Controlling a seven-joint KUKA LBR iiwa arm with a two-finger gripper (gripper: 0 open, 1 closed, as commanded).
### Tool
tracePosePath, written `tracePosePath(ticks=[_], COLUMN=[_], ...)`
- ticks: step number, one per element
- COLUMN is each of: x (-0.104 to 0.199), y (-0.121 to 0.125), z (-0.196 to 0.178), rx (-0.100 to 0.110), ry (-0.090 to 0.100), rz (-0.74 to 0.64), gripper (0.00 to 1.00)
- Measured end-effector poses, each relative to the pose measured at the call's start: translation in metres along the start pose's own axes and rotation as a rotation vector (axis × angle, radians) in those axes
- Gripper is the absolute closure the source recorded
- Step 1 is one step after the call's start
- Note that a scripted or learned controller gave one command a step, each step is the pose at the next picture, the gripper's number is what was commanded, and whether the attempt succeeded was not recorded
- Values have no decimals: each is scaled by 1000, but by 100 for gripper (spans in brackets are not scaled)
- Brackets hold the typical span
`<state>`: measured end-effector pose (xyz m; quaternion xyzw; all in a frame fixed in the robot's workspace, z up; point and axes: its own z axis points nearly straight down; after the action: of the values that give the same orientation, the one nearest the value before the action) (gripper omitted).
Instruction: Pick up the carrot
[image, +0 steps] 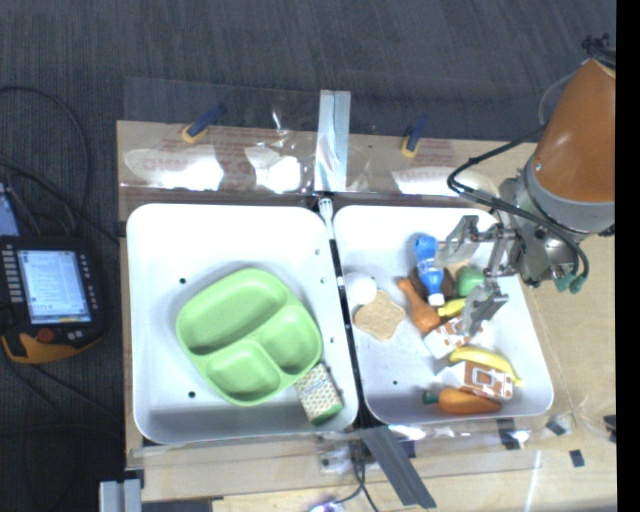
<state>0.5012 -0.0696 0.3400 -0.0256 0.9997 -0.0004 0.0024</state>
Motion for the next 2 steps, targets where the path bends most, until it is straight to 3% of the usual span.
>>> tracePosePath(ticks=[1,2], x=[-19,-55], y=[9,-32], z=[161,246], rx=[-4,0], ry=[15,-13], rz=[19,75], gripper=[0,0])
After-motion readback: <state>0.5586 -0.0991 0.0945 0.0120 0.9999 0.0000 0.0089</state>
